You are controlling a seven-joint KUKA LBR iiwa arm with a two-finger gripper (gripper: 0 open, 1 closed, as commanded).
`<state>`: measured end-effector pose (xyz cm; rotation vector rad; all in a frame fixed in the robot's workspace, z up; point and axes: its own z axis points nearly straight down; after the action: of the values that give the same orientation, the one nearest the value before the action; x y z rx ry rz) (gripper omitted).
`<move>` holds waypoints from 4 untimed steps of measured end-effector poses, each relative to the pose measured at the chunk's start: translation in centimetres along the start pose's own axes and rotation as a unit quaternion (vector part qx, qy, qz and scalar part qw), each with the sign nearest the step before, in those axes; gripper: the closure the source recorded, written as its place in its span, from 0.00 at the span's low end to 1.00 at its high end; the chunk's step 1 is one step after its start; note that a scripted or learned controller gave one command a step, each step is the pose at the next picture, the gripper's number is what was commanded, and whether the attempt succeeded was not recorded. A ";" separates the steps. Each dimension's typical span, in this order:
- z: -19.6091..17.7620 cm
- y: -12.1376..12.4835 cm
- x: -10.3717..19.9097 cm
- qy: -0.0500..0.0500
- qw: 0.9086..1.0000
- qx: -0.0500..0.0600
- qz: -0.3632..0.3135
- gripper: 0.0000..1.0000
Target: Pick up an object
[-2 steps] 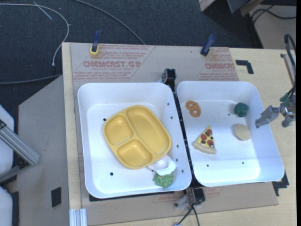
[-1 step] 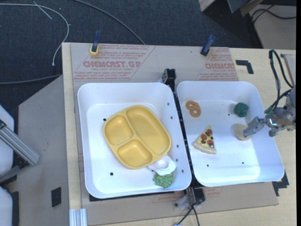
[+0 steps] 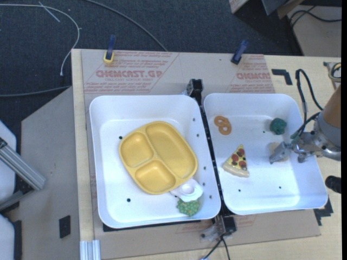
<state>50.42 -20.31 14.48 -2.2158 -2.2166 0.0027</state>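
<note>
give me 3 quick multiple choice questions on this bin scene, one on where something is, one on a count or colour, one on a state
1. Where is the pizza slice?
A. left bin
B. right bin
C. on the yellow tray

2. How many compartments does the yellow tray have?
A. two
B. three
C. five

3. How does the gripper stand?
A. low in the right bin, apart from the pizza slice
B. over the left bin
C. lifting the pretzel

Answers: 1 B, it lies beside the pretzel in the right bin. 2 B, three hollows show. 3 A, bare bin floor separates it from the slice.
</note>
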 end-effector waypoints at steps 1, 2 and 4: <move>5.4 -0.9 0.6 0.000 1.000 0.001 0.000 0.00; 4.0 -0.7 0.6 -0.001 1.000 -0.004 0.000 1.00; -7.1 -1.1 1.2 -0.003 1.000 -0.006 -0.001 1.00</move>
<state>49.37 -19.17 21.59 -2.2229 -2.2265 -0.0040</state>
